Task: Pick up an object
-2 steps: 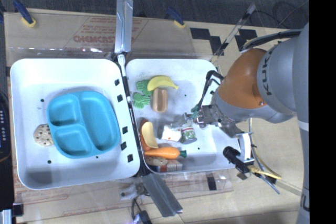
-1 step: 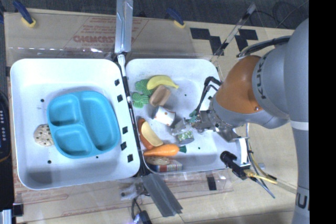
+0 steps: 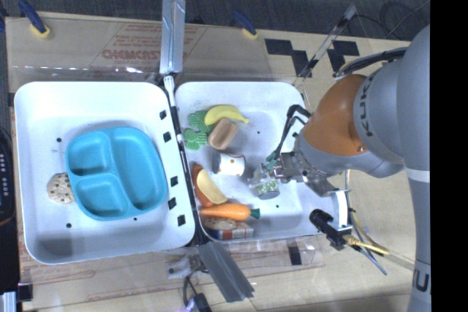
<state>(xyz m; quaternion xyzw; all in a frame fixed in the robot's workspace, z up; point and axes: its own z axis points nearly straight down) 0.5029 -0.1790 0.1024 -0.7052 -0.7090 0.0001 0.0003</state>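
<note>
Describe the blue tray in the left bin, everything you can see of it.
The blue tray is a light-blue, plastic-looking plate with rounded corners, split into three compartments by raised ridges. It lies flat, right side up and slightly turned, on the left bin's floor. A round cookie lies against its left edge.

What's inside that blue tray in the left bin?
The blue tray has three compartments, and nothing lies in any of them. A cookie sits beside its left edge, on the left bin's floor. What lies underneath the tray is covered.
</note>
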